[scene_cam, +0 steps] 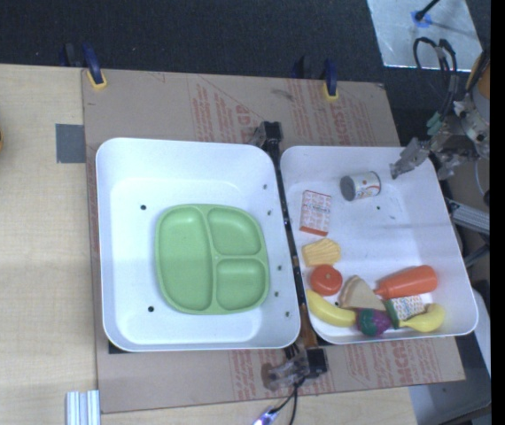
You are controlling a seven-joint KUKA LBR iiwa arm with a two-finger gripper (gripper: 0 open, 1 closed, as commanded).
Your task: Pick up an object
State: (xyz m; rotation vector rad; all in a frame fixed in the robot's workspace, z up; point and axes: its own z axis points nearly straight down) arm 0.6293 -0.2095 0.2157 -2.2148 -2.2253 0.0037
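The jaws (pixel 409 160) hang at the right bin's (pixel 430 215) far right corner, just over its rim, and whether they are released or clenched I cannot tell; nothing shows between them. The nearest thing is a small can (pixel 361 185), lying on its side just inward of the jaws, toward the bin's far edge, its long axis running roughly along that edge. It sits apart from everything else, so it looks the easiest pick: the coming move would be a short shift toward the bin's middle and then down.

Further off, a card (pixel 315 212) lies by the bin's left wall. Along the near edge the rest is crowded together: corn (pixel 322 252), tomato (pixel 326 280), banana (pixel 330 311), a carrot (pixel 406 281) and other pieces touching one another. The left bin (pixel 124 175) carries a green tray (pixel 210 258). Both bins rest on the tabletop (pixel 22 237).
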